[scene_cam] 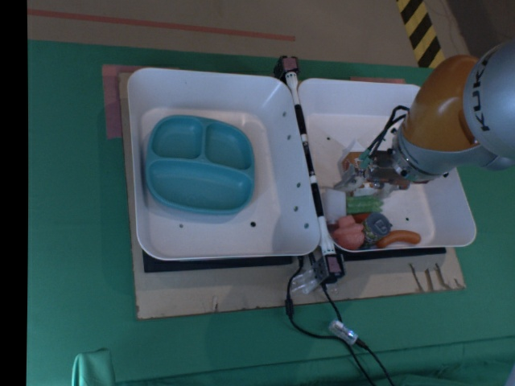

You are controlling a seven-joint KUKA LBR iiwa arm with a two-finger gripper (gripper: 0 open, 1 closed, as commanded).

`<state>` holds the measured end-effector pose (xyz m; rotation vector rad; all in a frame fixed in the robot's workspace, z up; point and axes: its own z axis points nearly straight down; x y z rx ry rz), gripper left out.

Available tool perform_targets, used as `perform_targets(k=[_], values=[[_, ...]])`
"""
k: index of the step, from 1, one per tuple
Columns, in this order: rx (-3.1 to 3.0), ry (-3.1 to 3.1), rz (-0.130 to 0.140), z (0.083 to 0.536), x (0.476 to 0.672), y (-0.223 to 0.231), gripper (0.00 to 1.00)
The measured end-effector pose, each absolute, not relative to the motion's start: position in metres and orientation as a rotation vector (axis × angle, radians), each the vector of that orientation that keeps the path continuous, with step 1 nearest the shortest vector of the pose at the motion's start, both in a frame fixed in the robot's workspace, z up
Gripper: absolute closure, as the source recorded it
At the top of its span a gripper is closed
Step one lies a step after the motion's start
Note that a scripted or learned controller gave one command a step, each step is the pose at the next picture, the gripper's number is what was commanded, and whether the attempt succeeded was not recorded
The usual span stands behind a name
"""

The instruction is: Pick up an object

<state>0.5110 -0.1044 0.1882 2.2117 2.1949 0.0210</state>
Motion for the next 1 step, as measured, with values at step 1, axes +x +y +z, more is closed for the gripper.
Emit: perform_targets(k=[1], values=[[2.215,2.201,0.015,0.1875,0.5700,-0.1191,0.00]])
